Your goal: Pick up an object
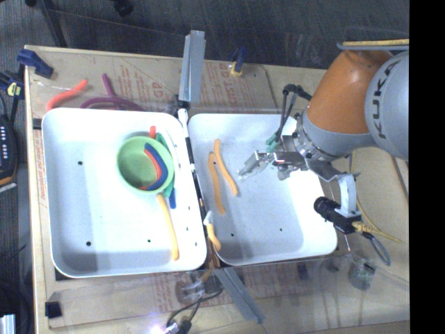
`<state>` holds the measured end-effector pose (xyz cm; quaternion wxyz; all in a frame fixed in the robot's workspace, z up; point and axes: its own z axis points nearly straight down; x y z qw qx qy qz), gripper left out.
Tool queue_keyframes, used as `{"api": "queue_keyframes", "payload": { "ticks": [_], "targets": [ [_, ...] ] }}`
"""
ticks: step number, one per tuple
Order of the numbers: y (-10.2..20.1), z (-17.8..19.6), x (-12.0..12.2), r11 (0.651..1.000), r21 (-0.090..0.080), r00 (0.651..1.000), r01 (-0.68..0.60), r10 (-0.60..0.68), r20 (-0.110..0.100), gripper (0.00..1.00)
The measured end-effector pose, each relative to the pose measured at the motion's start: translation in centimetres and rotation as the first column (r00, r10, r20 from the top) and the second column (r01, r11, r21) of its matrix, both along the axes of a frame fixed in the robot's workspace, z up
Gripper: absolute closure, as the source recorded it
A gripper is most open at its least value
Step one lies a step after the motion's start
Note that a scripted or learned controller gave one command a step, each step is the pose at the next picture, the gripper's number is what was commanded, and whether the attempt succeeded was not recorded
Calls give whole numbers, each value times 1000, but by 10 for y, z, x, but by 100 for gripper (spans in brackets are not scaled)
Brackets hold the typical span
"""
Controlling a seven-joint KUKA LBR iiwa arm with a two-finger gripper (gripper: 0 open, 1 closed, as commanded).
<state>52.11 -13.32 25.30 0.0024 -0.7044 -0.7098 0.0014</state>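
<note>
Bench edge: we see an orange flexible strip (66, 93) and a purple looped cord (106, 103) lying on the wooden bench (278, 294), just beyond the far rim of the left bin.
Left bin: the shallow white plastic bin on the left (83, 221) holds a round green plastic bowl (142, 164), with a blue curved piece and a red one lying in it.
Beside the bowl: a long yellow-orange stick (170, 228) runs from the bowl toward the bin's near right corner.
Right bin: the shallow white plastic bin on the right (278, 235) holds two thin orange curved strips (221, 172), side by side near its left wall.
Gripper: the metal two-finger gripper (252, 164) hangs over the right bin, just right of the orange strips; we see its fingers spread apart, with nothing between them.
Arm: the grey arm with the orange band (348, 103) reaches in from the right.
</note>
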Motion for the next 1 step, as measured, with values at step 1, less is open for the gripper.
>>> {"api": "queue_keyframes", "payload": {
  "ticks": [1],
  "targets": [
    [22,-150,37,997,-7,997,73,-73,5,0]
  ]
}}
